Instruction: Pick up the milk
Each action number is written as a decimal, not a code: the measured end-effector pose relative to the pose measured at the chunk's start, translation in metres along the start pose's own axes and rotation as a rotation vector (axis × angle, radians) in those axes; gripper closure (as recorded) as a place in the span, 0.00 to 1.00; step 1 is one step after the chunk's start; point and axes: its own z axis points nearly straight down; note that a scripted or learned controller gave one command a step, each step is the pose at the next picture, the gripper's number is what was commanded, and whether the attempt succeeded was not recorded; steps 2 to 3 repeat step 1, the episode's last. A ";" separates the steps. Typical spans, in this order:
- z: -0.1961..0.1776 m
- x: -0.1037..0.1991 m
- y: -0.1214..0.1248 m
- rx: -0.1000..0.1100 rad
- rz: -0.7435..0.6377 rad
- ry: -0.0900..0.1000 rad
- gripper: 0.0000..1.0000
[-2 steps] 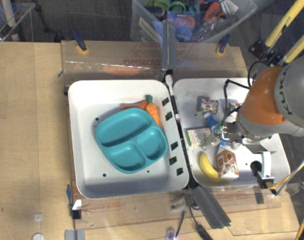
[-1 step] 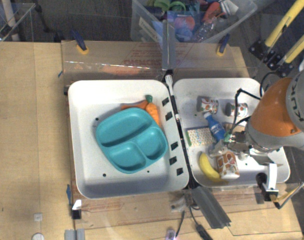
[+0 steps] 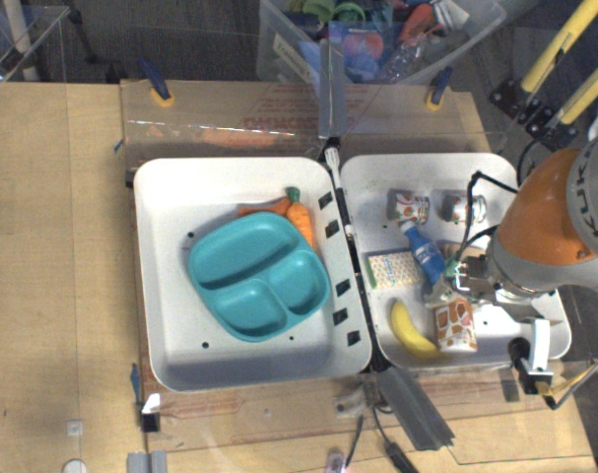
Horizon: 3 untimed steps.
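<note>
Carrot (image 3: 297, 215) mostly hidden under the teal divided plate (image 3: 257, 276), arm (image 3: 550, 230) cut off at the right edge and covering the right bin's (image 3: 429, 168) far side, clutter-filled clear tub (image 3: 377, 13) cropped at the top.

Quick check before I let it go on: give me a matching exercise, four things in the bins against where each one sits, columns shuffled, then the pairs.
Things:
1. teal divided plate
2. carrot
3. banana
4. blue bottle

Places:
A. right bin, near its front edge
B. left bin, middle
C. right bin, middle, lying tilted
D. left bin, tucked behind the plate's far edge

Pairs: 1-B, 2-D, 3-A, 4-C
</note>
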 end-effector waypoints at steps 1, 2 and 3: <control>-0.102 0.063 -0.024 0.016 0.133 0.000 1.00; -0.102 0.063 -0.024 0.016 0.133 0.000 1.00; -0.102 0.063 -0.024 0.016 0.133 0.000 1.00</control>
